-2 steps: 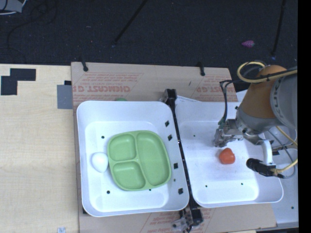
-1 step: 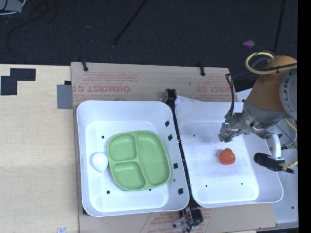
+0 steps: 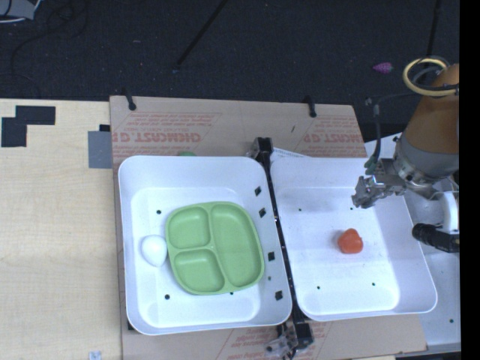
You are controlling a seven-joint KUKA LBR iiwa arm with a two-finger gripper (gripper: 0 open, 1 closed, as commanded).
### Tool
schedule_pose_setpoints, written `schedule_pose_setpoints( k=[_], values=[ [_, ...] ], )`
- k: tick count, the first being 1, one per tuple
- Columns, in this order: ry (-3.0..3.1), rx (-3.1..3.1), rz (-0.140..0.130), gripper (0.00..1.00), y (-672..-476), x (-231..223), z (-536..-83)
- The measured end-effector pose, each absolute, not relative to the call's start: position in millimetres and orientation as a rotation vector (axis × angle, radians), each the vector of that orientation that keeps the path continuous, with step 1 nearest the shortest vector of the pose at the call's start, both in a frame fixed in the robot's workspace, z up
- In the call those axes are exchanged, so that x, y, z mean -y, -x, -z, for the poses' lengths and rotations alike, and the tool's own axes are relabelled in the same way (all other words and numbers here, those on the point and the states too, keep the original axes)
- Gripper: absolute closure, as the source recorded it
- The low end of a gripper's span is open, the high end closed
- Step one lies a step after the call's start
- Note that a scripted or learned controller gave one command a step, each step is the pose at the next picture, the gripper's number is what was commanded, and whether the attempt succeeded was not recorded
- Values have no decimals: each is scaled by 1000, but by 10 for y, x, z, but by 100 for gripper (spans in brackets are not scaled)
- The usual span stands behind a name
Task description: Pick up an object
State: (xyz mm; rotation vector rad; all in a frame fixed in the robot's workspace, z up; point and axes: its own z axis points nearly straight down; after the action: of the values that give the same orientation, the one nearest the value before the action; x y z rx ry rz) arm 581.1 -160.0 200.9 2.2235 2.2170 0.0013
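Claw (image 3: 365, 194) hangs over the upper right of the right bin (image 3: 409, 306), finger state not readable from this angle; the small orange-red object (image 3: 349, 241) lies on the bin floor below and slightly left of it, apart, roundish.

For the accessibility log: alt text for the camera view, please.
A small orange object lies in the right bin, the arm's hand above that bin's upper right. A green divided plate and a white egg-like object sit in the left bin.

Dark floor (image 3: 225, 43), wood bench (image 3: 52, 238)
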Motion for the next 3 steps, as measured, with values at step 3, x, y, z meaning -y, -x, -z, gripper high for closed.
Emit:
schedule_pose_setpoints(
  k=[3],
  values=[
    [-2218,-2228,0,100,-5870,468,-2301]
  ],
)
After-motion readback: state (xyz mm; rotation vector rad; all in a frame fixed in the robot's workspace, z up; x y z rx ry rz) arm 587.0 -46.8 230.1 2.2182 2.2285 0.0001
